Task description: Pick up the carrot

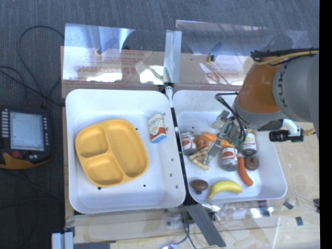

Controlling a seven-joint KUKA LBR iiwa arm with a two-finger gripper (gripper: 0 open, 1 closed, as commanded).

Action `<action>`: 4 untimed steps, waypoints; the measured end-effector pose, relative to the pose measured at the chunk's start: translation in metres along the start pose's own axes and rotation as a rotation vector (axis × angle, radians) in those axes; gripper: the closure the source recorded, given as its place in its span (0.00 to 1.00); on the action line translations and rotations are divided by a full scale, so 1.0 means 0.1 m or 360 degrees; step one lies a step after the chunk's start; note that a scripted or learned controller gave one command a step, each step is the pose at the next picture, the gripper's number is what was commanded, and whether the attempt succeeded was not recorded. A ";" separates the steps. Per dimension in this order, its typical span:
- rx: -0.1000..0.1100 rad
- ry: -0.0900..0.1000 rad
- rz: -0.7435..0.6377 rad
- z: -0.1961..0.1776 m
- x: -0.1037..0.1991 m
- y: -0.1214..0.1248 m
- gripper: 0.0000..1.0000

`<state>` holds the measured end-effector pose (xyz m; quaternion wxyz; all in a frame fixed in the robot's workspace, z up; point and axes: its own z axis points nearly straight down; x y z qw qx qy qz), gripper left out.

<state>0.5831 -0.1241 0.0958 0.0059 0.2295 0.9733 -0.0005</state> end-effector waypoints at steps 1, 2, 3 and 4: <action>-0.0006 -0.0009 0.0632 0.00 0.06 0.13 0.00; -0.0005 -0.0005 0.0785 0.00 0.12 0.13 0.00; -0.0010 0.0002 0.1226 0.01 0.00 0.00 0.00; -0.0021 -0.0007 0.1220 -0.14 -0.02 0.04 1.00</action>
